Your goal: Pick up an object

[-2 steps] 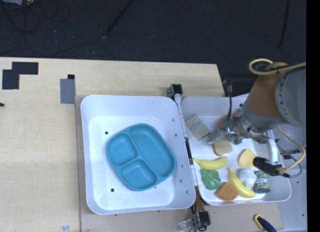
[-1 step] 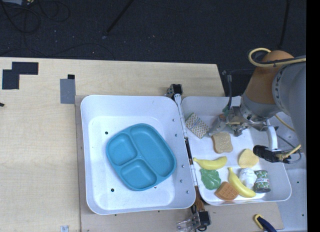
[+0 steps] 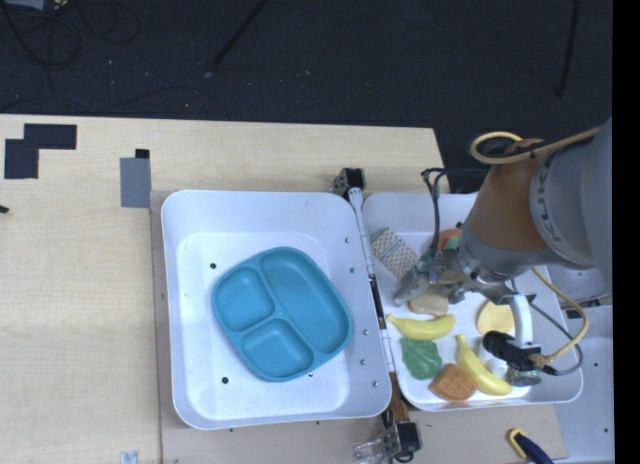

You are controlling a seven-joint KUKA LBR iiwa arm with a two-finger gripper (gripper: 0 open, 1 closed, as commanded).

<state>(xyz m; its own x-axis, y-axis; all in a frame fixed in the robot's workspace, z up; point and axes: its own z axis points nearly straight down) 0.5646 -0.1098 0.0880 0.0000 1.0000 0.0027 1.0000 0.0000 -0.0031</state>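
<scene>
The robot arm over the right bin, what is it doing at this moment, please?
The grey and orange arm reaches in from the right and has its gripper low in the right bin, among toy food. Near it lie a beige piece, a yellow banana, a green piece, a second banana and a waffle. Whether anything is gripped cannot be told. The left bin holds a blue divided plate, which nothing is touching.
</scene>
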